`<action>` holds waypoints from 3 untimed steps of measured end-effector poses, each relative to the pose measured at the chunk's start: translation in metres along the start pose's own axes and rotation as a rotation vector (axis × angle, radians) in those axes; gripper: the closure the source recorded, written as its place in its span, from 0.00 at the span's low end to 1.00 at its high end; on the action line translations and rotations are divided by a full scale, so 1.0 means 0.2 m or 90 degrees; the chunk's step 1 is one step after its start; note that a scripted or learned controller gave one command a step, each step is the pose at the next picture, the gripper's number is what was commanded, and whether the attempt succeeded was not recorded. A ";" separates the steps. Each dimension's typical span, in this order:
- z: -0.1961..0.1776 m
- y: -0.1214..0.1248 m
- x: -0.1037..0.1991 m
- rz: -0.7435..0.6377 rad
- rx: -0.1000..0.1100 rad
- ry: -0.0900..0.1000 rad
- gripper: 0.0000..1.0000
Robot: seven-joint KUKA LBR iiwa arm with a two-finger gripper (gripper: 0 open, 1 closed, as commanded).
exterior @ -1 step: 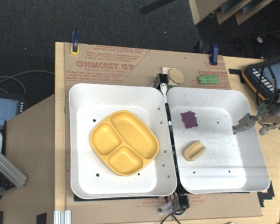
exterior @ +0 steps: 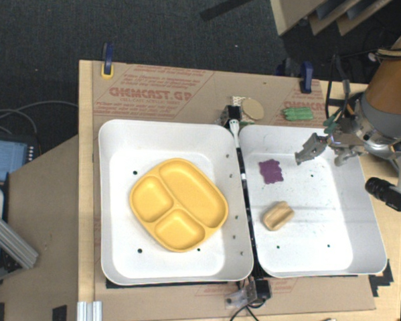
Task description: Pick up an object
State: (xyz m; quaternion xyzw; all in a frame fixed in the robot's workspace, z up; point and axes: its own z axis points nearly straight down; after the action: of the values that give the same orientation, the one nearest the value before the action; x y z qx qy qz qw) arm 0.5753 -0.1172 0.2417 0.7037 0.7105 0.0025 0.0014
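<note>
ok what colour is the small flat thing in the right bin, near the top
Purple. The flat piece lies on the white floor of the right bin, seen from the camera view overhead.

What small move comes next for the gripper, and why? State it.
Probably shift the gripper across the right bin toward the purple object and lower over it. The gripper hangs over the bin's far side with nothing between its fingers, and that object lies nearest, apart from the tan bread-like piece.

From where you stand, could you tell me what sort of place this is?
Probably a robotics lab's grasping test bench: two white bins on a clamped board, the arm's claw over the right bin, cables trailing off the bench.
</note>
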 end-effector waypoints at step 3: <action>0.78 0.09 -0.28 0.011 0.007 -0.002 0.00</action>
State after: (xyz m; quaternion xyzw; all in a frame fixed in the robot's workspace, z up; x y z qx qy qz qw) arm 0.5951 -0.1724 0.0848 0.7099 0.7043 -0.0025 -0.0010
